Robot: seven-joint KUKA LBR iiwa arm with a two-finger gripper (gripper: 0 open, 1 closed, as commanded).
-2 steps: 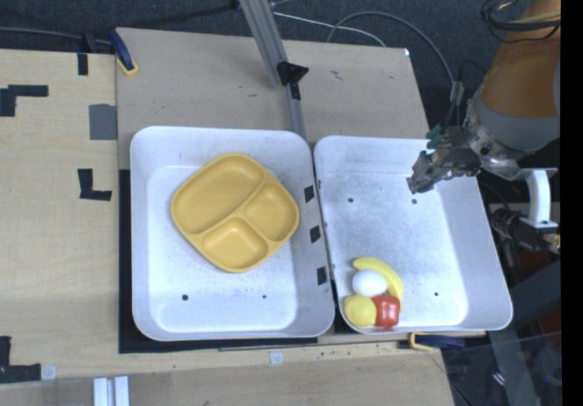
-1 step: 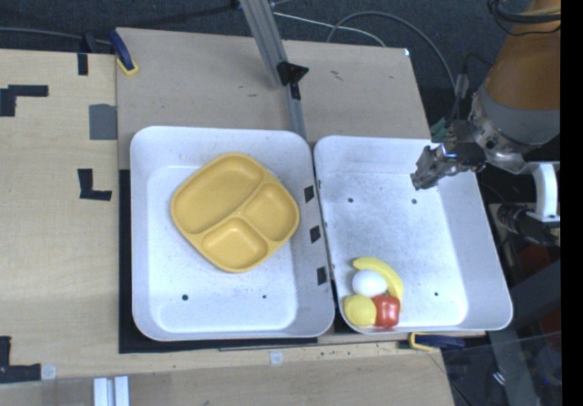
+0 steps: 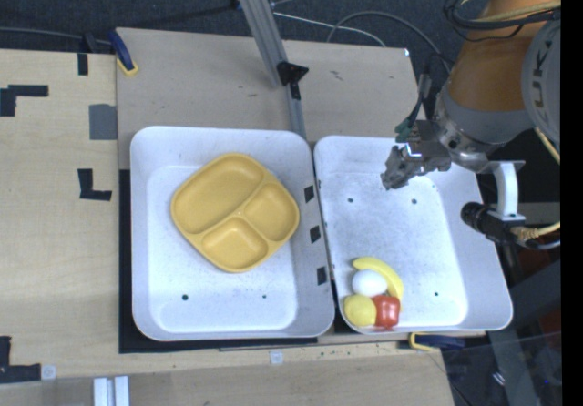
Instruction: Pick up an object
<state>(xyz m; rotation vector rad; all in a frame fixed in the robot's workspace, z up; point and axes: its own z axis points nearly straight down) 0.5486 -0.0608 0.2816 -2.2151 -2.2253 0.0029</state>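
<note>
Fruit cluster (image 3: 373, 295) untouched, right bin's (image 3: 455, 231) near corner. Pincer (image 3: 397, 175) far off, grip state unclear. Next: approach, descend.

Bench (image 3: 209, 95): pale tan wood top, seen from above at a slant, with dark tape marks along its left part.
Left bin (image 3: 146, 213): shallow, white, resting flat on the bench, its right wall touching the other bin.
Right bin (image 3: 474, 286): shallow, white, resting on the bench just beside the left one.
Blue and yellow clamp (image 3: 124, 55): at the bench's far edge, left of the bins.
Grey metal post (image 3: 260, 13): slanting down over the bench's far side, ending near where the two bins meet.
</note>
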